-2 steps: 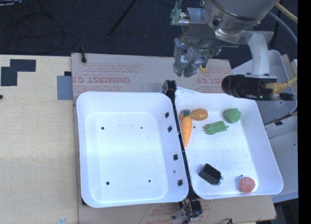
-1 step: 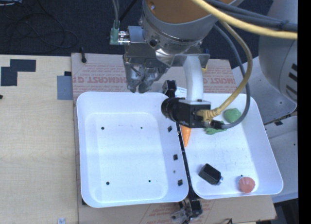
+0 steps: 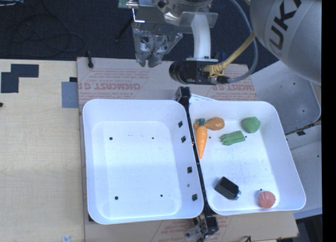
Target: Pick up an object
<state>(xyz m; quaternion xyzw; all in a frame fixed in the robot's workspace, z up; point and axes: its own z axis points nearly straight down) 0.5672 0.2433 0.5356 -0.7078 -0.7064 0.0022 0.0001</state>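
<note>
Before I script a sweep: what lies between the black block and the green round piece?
Bare white bin floor between black block and green round piece, per the camera view.

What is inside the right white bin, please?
Inside the right bin lie a carrot, an orange piece, two green pieces, a black block and a pink ball. Nothing looks covered.

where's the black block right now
The black block lies in the right bin, toward its near edge, just left of the pinkish-red ball and well below the carrot.
</note>
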